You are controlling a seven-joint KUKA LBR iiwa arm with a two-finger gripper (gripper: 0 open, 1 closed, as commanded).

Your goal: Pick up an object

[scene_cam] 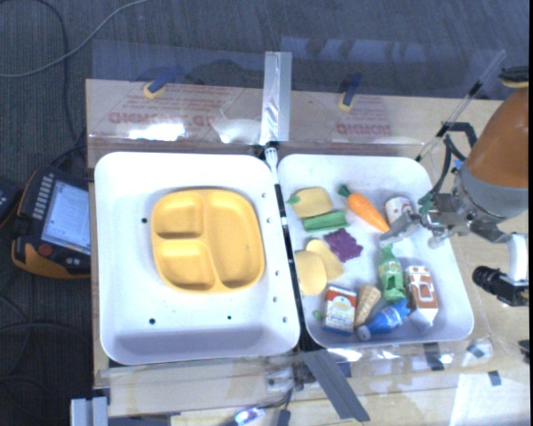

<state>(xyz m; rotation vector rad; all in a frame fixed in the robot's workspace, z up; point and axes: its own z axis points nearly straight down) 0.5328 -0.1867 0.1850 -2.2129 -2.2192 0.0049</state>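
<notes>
Now the gripper (415,223) hangs over the right bin (444,327), how wide I cannot tell. Nearest is the green bottle (390,276), just below-left, long axis running toward the bin's near rim; the carrot (367,209) lies left.

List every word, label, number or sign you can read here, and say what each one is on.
Nothing here can be read for certain.
Red mirrored lettering on the plastic sheet behind the bins: too blurred.
Label on the red and white carton: too small.
Label on the orange and white carton: too small.
Screen of the handheld pendant at left: blurred.
</notes>
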